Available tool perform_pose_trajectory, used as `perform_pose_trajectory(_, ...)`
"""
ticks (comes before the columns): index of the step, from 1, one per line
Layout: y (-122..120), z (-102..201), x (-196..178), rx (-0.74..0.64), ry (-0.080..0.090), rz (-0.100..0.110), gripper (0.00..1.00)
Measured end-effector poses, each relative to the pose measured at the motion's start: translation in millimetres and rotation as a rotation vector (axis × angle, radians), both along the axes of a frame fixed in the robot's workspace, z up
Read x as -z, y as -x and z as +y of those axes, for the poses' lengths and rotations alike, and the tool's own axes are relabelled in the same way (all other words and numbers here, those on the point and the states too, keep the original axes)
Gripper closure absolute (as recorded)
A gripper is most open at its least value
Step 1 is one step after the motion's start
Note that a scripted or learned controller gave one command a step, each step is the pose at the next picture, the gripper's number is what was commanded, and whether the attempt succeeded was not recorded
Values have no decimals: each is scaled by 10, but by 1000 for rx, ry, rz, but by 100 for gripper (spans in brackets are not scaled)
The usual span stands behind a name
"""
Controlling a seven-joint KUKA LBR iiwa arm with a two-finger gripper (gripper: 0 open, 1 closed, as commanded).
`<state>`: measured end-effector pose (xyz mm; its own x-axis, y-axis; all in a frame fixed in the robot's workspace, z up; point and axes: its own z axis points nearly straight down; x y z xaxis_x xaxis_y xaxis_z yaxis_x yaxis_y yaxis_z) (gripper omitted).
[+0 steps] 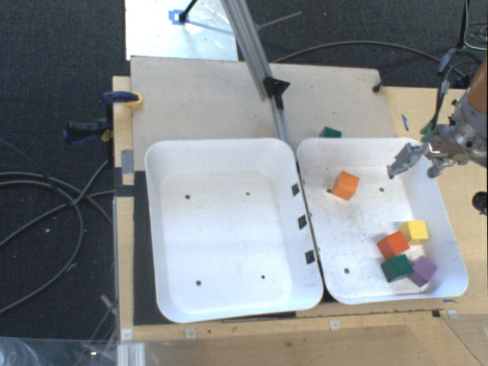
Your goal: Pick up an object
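Observation:
Several small blocks lie in the right bin (pixel 450 227). An orange block (pixel 345 184) sits alone near its upper left. A yellow block (pixel 415 230), a red block (pixel 393 244), a green block (pixel 396 268) and a purple block (pixel 422 269) cluster at the lower right. My gripper (pixel 416 166) hangs over the bin's upper right edge, open, with nothing between its fingers. It is well to the right of the orange block and above the cluster.
The left bin (pixel 164 204) stands beside the right one, joined by dark clips. A small green object (pixel 330 133) lies on the bench just behind the right bin. A slanted metal pole (pixel 252 44) crosses the bench at the back.

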<state>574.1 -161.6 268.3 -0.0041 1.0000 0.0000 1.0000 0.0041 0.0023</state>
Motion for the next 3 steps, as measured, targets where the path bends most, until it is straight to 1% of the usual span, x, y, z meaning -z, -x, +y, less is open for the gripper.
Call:
perform_pose_trajectory(1, -228, 375, 1567, -3, -2, 8, 0)
perform_pose_trajectory(2, -828, 459, 1782, -4, 1, -4, 0)
perform_pose_trajectory(3, -818, 449, 1659, -6, 2, -3, 100)
